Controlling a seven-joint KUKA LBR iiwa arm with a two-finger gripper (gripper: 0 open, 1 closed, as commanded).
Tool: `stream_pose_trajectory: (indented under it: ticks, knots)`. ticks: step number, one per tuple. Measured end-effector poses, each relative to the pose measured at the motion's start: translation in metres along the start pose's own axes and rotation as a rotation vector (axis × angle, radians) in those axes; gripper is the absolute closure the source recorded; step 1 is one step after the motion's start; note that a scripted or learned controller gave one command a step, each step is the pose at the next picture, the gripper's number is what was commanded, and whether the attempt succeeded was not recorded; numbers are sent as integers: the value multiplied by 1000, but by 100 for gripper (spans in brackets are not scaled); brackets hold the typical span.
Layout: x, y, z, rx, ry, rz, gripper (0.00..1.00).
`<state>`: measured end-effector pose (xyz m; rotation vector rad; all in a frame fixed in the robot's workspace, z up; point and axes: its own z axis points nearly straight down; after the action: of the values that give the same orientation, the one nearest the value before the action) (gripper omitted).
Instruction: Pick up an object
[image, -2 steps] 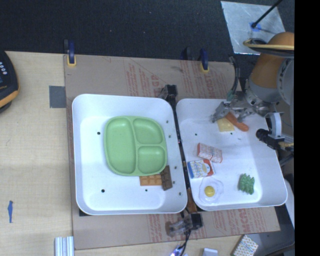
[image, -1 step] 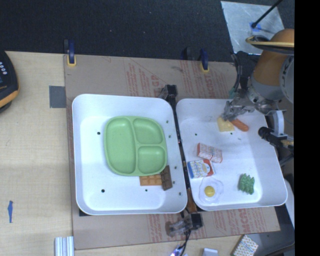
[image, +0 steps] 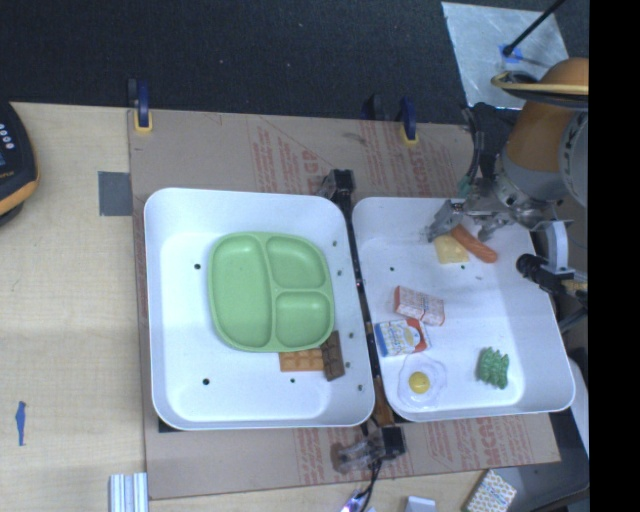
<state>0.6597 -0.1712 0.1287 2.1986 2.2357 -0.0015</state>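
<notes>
Camera view showed, nearest in the right bin (image: 540, 330), a fried-egg toy (image: 420, 382) and a green broccoli piece (image: 492, 367), then two small snack packets (image: 408, 320) beyond them. Across the divider, the left bin (image: 170, 300) held a green sectioned plate (image: 271, 291) with brown blocks (image: 313, 359) at its near edge. Farthest back, the gripper (image: 462, 222) hung with fingers spread just above a yellow block (image: 451, 251) and an orange carrot (image: 474, 245), gripping neither.

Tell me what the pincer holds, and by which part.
Cannot be told. The pincer sits right above the yellow block and orange sausage, but no grip is visible.
</notes>
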Motion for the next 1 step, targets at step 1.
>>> stream_pose_trajectory:
  ticks: [1]
  knots:
    - [32,-32,-12,10,5,10,0]
